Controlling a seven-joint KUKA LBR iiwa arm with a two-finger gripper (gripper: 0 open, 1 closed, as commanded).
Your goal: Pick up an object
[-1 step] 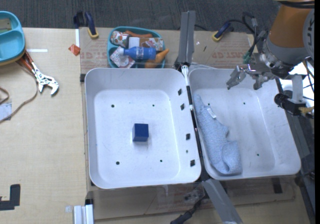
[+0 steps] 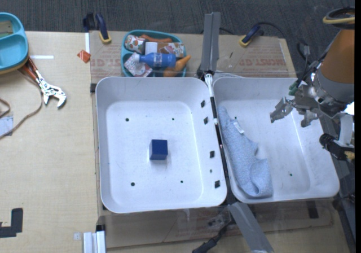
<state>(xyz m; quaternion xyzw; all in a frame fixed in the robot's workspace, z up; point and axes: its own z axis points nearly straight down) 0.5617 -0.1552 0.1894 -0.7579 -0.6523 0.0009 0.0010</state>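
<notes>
Hanging above the right bin (image 2: 316, 187) near its far right side, the gripper (image 2: 292, 112) sits at the end of the grey and orange arm (image 2: 337, 65). Its two fingers look spread apart, with nothing between them, though they are small in this view.

Just below and to the left of the gripper, a grey-blue cloth (image 2: 246, 158) lies along the left wall of the same bin, running from near the far corner toward the near edge. It is the closest thing to grasp, yet the gripper is not touching it and stands apart from it.

Farther left, across the divider, the left bin (image 2: 113, 178) holds a small blue block (image 2: 159, 149) near its middle, well apart from the gripper. Beyond that bin's far rim sits a blue tray of assorted items (image 2: 153, 54), and farther left a wrench (image 2: 48, 91) rests on the bench.

As for progress, nothing is lifted yet. By my judgement the pick is at its approach stage: the descent, the closing on an object and the lift all remain to be done.
</notes>
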